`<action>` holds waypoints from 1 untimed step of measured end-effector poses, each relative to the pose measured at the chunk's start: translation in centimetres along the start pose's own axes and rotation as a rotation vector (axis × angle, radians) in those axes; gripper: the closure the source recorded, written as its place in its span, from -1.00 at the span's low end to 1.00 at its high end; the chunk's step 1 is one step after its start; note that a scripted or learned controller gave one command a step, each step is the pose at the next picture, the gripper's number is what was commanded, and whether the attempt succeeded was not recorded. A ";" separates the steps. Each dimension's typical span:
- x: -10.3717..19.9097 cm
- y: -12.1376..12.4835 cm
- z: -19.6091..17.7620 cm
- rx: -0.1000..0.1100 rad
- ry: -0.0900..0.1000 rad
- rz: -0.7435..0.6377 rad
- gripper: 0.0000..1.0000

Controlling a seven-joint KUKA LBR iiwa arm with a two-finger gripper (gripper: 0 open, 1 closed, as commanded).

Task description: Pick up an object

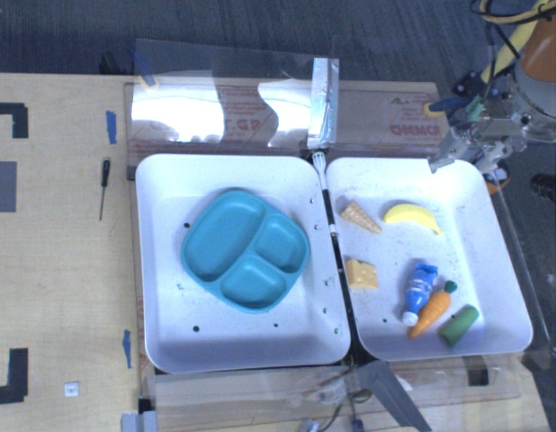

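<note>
The right bin point(494, 241) holds several toy foods: a yellow banana point(411, 216), a tan wedge point(360, 216), a pale cheese-like block point(361, 274), a blue and white bottle point(419, 291), an orange carrot point(431, 312) and a green piece point(459, 325). My gripper point(476, 149) hangs over the bin's far right corner, above and to the right of the banana, with nothing seen in it.
The left bin point(161, 196) carries a blue divided plate point(246, 249). A clear plastic sheet and a metal post point(322, 106) stand behind the bins. Cables point(503, 25) loop at the upper right. A wooden bench top point(53, 268) lies to the left.
</note>
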State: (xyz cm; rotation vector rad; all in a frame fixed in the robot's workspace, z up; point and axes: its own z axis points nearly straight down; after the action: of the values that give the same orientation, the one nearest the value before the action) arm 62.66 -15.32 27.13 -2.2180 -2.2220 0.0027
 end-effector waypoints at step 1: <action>-1.2 -3.5 17.6 -0.007 -0.001 -0.134 -1.00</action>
State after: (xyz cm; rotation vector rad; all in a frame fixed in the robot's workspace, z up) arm 59.09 -16.50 9.55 -2.0673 -2.3701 -0.0034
